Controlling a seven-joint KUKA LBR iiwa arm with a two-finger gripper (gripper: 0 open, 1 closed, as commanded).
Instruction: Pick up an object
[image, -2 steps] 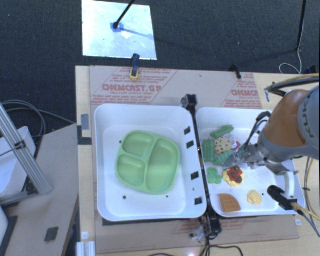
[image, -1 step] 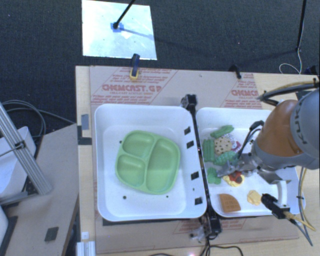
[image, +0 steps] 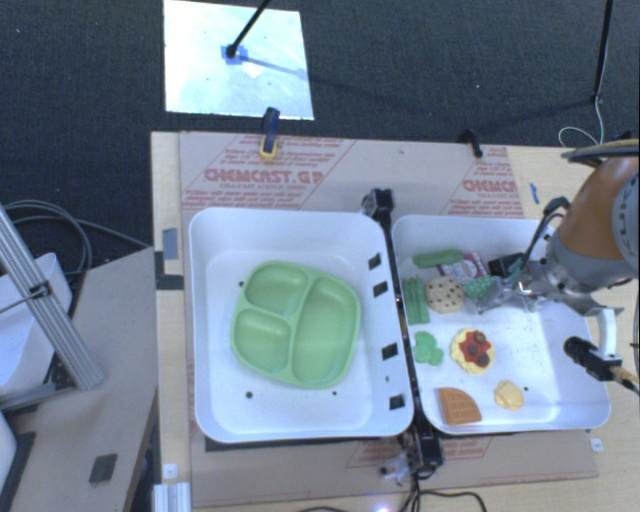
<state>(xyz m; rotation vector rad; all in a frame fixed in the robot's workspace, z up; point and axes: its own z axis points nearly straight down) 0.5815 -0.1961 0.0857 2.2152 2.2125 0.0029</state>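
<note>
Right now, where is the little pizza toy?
The small round yellow pizza toy with red toppings lies in the right white bin, between the green broccoli-like toy and the pale yellow toy.

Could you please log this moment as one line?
arm: over right bin | pincer: at toy food cluster | grasp: unconfirmed | green tray: left bin

Arm (image: 600, 225) reaching leftward, wrist angled low.
</note>
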